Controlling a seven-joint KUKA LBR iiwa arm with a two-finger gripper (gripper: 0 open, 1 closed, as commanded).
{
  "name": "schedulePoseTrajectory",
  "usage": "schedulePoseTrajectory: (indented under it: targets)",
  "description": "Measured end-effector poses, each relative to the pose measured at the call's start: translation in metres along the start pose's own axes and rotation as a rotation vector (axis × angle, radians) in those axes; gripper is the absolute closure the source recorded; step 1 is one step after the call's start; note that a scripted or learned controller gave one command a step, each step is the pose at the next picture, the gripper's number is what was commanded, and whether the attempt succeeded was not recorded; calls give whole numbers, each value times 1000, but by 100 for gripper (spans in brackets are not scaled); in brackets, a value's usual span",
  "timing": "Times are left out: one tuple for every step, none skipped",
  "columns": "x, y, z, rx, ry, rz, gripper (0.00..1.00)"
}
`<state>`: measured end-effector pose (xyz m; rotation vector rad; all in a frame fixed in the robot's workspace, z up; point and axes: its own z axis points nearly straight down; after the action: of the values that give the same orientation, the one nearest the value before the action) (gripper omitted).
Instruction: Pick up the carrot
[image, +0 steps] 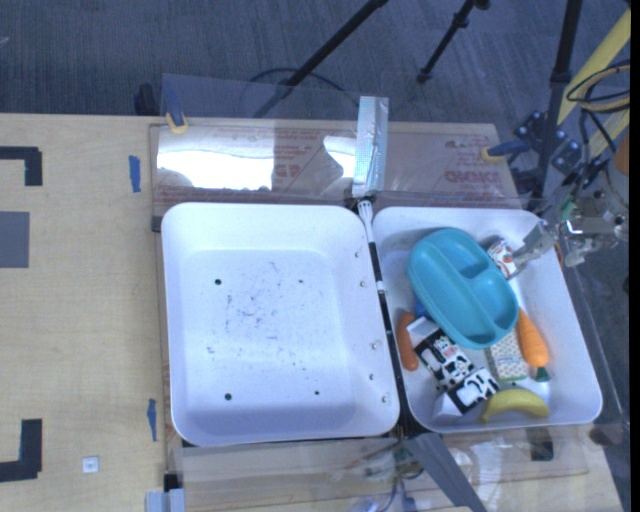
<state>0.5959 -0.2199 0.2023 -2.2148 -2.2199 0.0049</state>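
Observation:
The carrot (533, 340) is orange with a green end and lies in the right bin (580, 330), close to its right wall and just right of a blue dish (464, 285). The gripper (548, 237) is at the bin's upper right corner, about a hand's width beyond the carrot's top end and apart from it. It is grey and partly lost among cables there.
The right bin also holds a banana (516, 403) at the front, a black-and-white box (455, 366), an orange piece (407, 342) near the left wall and a small red-and-white item (503, 257). The left bin (190, 300) lies beside it. Tripod legs and cables stand behind.

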Motion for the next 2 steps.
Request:
schedulePoseTrajectory:
  targets:
    - [11, -71, 99, 7, 21, 249, 0]
    - [17, -101, 110, -30, 19, 340, 0]
